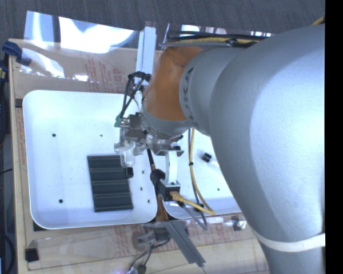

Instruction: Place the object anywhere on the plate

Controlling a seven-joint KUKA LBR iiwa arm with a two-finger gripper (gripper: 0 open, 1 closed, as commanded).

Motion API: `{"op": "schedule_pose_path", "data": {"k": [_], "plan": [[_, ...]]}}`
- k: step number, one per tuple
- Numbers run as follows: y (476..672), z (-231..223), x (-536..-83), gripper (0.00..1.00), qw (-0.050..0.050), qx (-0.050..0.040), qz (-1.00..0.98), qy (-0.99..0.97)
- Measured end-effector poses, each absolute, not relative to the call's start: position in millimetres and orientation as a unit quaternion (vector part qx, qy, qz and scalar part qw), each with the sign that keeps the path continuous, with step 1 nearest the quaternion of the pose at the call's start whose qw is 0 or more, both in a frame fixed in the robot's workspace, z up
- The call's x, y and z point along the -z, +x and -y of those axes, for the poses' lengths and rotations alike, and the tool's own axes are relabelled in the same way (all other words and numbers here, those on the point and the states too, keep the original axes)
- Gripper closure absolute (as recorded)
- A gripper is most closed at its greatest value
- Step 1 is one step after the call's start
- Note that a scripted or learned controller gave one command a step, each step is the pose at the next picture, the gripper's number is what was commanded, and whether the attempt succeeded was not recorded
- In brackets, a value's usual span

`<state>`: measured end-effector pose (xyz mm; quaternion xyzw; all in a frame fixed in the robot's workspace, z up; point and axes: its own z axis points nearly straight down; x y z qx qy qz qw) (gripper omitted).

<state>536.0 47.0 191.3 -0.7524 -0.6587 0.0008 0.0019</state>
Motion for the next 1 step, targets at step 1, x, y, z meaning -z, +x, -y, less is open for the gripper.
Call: {"op": "schedule_pose_path", "data": {"k": [1], "plan": [[534.2,-128.1,-214.0,1.00,0.002,-0.0026,0.521,-0.854]]}}
